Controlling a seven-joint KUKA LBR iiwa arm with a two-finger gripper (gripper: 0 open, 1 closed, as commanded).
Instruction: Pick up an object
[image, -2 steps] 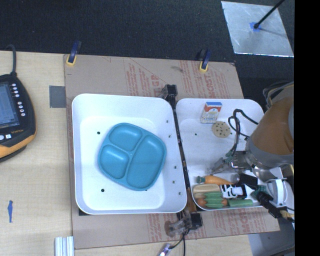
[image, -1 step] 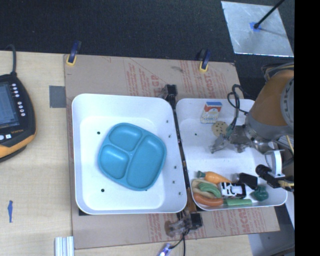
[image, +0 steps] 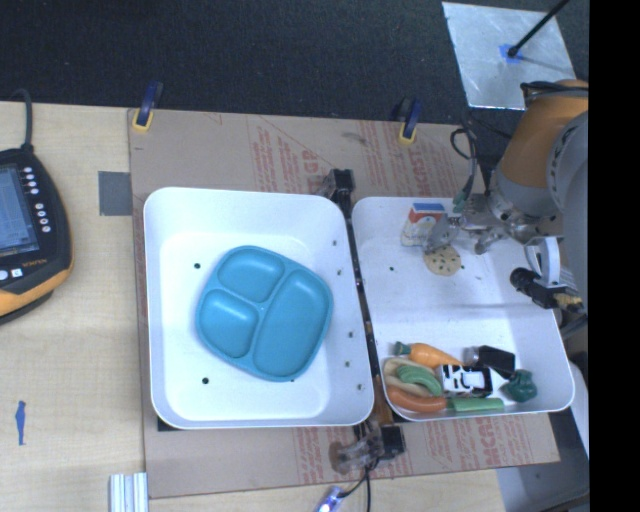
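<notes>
The left white bin (image: 152, 300) lies on a brown cardboard sheet (image: 250, 150) with red print, which covers a light wooden bench (image: 60, 400). Far to the left of this bin, a teach pendant (image: 25, 235) with an orange edge and a screen rests on the bench. Just beside the bin's upper left corner there is a grey tape square (image: 114, 192). Above the bin, a blue clamp (image: 147, 105) holds the sheet's far edge; a second clamp (image: 407, 118) is further right. A black clip (image: 342, 183) touches the bin's upper right corner. Below and left of the bin lie a small blue mark (image: 20, 420) and a metal profile (image: 128, 490).
</notes>
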